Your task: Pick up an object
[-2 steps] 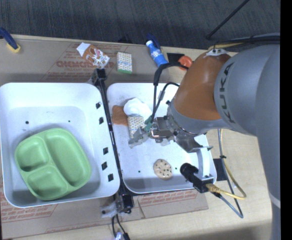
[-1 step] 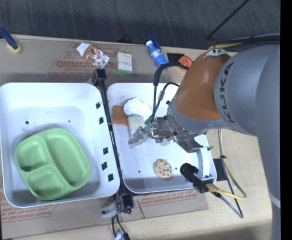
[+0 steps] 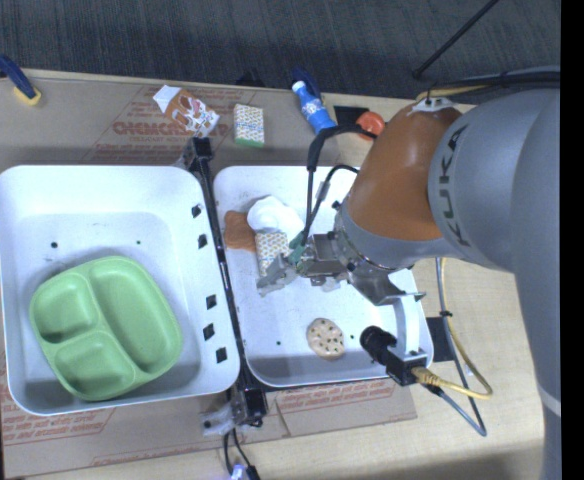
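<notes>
White right bin [image 3: 272,363] holds my targets: my claw [image 3: 284,266] is low over a patterned packet [image 3: 269,248] beside a white lump [image 3: 272,213], angled in for a grab, can't tell its state, cookie [image 3: 324,337] well apart.

Right bin [image 3: 272,368]: far-right wall and corner hidden behind the arm [image 3: 452,178].
Hand [image 3: 284,266]: fingers blurred against the packet [image 3: 269,248]; grip cannot be told.
Brown item [image 3: 237,230]: partly covered by white lump [image 3: 270,213] (kind unclear).
Orange item [image 3: 370,123]: mostly hidden by arm.
Clamp [image 3: 19,80]: at the table's [image 3: 472,448] far-left corner, too small to tell its make.
Print on wrapper [image 3: 187,113]: too small to read.
</notes>
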Action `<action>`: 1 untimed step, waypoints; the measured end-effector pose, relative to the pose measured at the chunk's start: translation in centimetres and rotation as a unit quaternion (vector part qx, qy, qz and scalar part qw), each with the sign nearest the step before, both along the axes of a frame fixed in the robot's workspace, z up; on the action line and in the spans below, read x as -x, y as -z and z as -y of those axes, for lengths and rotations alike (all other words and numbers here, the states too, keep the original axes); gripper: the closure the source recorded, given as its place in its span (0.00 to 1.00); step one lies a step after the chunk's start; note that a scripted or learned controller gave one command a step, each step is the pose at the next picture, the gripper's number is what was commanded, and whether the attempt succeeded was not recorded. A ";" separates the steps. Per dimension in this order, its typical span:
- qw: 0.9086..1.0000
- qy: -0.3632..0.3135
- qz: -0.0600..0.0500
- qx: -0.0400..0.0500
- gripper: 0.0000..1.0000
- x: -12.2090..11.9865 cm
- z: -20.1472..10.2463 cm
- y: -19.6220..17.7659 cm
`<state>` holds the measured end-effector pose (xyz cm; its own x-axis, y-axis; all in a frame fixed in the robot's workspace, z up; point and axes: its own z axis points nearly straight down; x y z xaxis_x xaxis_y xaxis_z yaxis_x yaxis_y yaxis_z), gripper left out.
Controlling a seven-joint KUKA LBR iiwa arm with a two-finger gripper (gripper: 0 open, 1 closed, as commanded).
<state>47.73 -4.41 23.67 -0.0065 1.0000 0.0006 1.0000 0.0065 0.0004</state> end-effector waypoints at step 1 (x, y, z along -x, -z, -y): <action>1.000 0.000 0.000 0.000 0.00 0.0 0.0 0.0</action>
